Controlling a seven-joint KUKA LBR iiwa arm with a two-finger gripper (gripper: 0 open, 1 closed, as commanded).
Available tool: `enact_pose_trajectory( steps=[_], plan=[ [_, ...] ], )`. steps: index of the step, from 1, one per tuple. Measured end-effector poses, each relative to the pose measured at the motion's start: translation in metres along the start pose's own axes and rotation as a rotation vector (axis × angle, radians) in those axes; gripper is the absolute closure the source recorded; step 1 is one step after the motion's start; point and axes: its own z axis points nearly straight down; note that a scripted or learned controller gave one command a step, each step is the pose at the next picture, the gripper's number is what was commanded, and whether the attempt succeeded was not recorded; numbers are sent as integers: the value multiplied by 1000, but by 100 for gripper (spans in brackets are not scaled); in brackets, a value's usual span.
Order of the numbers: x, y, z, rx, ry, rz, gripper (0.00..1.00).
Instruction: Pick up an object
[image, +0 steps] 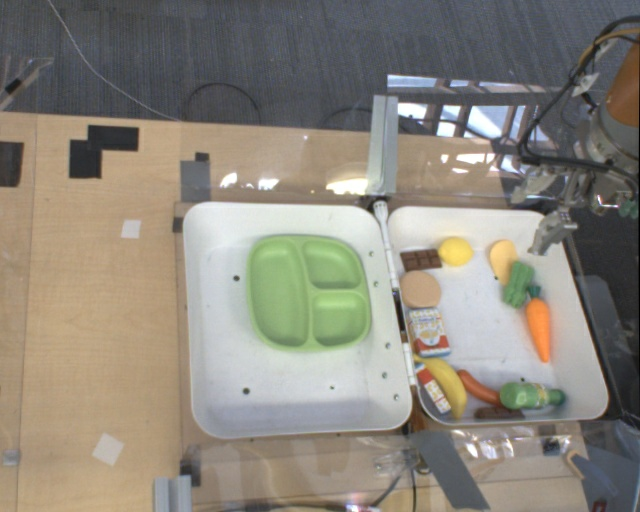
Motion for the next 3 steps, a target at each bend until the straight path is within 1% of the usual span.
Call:
enact_pose_trajectory(
  steps=[1,2,3],
  plan=[
    [18,-31,75,-1,7,-43,0],
    [54,-35,181,1,-1,-23,0],
    [56,-34,189,1,-1,-44,0]
  ],
)
